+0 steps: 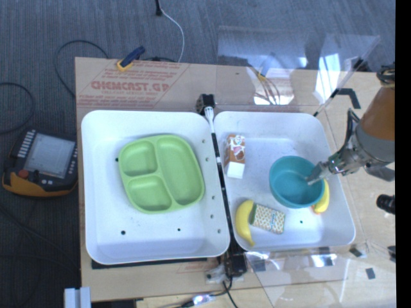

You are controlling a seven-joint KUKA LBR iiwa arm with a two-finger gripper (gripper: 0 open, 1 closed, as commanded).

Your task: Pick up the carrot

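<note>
Now, arm (376, 124): grey with an orange band, reaching in from the right and slanting down over the right bin's (282, 136) far edge.
Pincer (316, 176): tip low inside the bowl (289, 186), at its right rim; wide or narrow cannot be told, and nothing is seen held.
Carrot (236, 146): likely the orange-brown piece by the divider in the right bin, touching a small white block (235, 169); too blurred to be sure; well apart from the pincer.
Bench (128, 85): brown board with red print, carrying two white bins side by side.
Left bin (103, 172): holds a green three-part plate (160, 172).
Floor (64, 11): grey carpet, with a screened handset (42, 162) and cables.
Shapes: round teal bowl, glossy; curved yellow banana (244, 220) touching a flat patterned packet (268, 218); another yellow piece (323, 201) just right of the bowl.
</note>
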